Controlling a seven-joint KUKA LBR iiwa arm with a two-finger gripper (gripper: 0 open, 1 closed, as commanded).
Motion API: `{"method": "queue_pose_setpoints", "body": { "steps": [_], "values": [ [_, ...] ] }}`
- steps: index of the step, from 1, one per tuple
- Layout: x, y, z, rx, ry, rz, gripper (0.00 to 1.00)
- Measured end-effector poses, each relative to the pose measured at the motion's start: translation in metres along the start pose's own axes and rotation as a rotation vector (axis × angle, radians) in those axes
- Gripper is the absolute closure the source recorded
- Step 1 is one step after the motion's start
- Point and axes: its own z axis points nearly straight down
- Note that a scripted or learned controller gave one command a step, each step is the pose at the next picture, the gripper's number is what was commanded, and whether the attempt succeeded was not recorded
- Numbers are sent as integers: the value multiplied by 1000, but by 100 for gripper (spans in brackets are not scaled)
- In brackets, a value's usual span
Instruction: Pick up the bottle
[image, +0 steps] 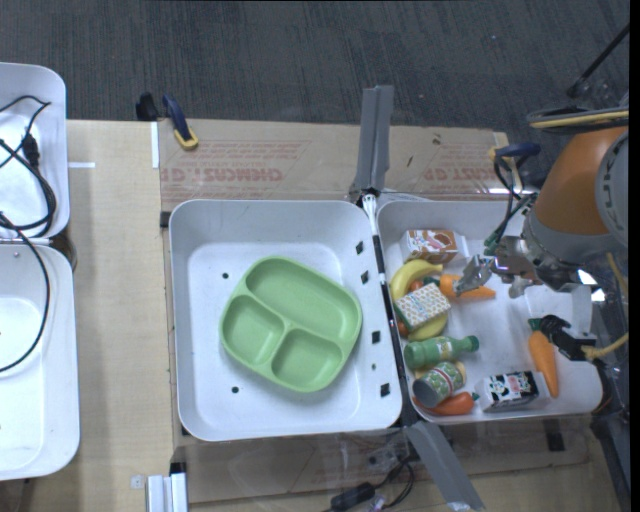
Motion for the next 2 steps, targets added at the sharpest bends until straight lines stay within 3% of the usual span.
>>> {"method": "queue_pose_setpoints", "body": {
  "steps": [1, 2],
  "values": [
    [21, -78, 21, -4, -2, -644, 0],
    [-43, -95, -65, -5, -3, -551, 0]
  ]
}}
